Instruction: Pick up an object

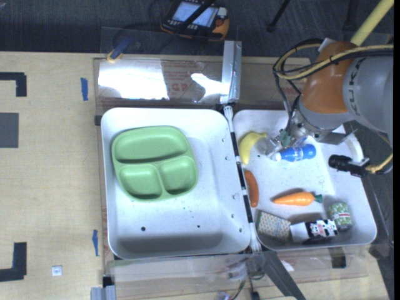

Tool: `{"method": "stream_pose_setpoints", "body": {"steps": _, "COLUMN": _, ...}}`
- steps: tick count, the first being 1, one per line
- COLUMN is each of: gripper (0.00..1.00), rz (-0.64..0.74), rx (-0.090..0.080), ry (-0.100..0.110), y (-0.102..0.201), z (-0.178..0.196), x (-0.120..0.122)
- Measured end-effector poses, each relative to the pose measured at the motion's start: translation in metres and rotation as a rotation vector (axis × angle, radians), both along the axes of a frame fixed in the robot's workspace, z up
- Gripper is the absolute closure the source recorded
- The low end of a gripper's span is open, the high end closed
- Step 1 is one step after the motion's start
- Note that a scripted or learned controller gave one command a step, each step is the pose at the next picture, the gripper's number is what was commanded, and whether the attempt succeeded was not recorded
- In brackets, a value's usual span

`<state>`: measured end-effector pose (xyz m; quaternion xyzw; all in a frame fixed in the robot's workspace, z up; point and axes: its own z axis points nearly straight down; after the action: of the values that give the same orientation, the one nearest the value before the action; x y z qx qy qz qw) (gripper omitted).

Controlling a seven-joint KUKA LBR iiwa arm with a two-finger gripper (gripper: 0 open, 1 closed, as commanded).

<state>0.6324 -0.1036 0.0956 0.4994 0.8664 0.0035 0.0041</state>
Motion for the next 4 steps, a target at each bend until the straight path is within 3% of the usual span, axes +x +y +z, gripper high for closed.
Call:
{"method": "stream_pose_setpoints", "body": {"steps": 1, "gripper": 0.0, "rz": 0.0, "rx": 0.0, "ry": 0.0, "y": 0.0, "z": 0.0, "x": 0.0}}
{"method": "stream_pose_setpoints", "body": {"steps": 2, "gripper": 0.0, "rz": 0.331, "rx": -0.003, "ry": 0.007, "y": 0.005, "z": 0.01, "x": 0.023}}
{"method": "stream_pose_setpoints", "body": {"steps": 3, "gripper": 1.0, "rz": 0.328, "rx": -0.002, "ry": 0.002, "y": 0.005, "z": 0.019, "x": 0.025}}
{"method": "stream_pose_setpoints", "body": {"steps": 4, "gripper": 0.0, "rz": 0.328, "rx": -0.002, "ry": 0.003, "y": 0.005, "z": 0.019, "x": 0.025}}
